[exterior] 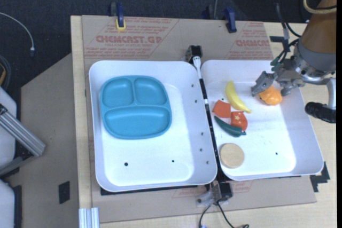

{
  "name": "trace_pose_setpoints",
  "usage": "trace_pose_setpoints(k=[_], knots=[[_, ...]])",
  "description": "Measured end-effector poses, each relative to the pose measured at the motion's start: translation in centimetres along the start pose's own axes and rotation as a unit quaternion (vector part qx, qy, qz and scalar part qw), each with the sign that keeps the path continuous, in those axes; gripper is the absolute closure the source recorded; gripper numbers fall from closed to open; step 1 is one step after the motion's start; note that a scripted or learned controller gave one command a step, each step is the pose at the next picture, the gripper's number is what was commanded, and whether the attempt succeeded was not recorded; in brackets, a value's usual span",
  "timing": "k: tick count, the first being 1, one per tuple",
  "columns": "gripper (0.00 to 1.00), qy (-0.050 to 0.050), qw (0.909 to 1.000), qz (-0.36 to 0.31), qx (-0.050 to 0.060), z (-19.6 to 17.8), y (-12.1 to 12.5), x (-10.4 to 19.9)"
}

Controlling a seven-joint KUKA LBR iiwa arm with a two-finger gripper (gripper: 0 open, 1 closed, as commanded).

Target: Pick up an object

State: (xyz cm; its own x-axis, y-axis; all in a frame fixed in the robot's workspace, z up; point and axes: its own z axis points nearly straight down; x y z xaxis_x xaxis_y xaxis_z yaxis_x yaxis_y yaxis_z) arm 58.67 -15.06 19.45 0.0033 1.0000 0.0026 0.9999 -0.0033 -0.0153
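A blue divided plate (pixel 136 107) lies in the left white bin (pixel 155 171).

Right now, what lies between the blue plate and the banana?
In the camera view, bare white bin floor lies right of the blue plate, then the bins' two meeting rims with a black strip between them, then the banana.

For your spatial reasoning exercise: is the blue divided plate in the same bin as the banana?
No, the blue plate lies in the left bin; the banana lies in the right bin.
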Motion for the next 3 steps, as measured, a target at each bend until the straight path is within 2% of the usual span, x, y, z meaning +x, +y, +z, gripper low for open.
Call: trace_pose_setpoints(k=[1,3], knots=[[0.00,-0.001,1.0000,-0.002,-0.008,-0.9,0.3,0.0],[0.00,-0.001,1.0000,-0.001,-0.005,8.1,-0.1,0.6]])
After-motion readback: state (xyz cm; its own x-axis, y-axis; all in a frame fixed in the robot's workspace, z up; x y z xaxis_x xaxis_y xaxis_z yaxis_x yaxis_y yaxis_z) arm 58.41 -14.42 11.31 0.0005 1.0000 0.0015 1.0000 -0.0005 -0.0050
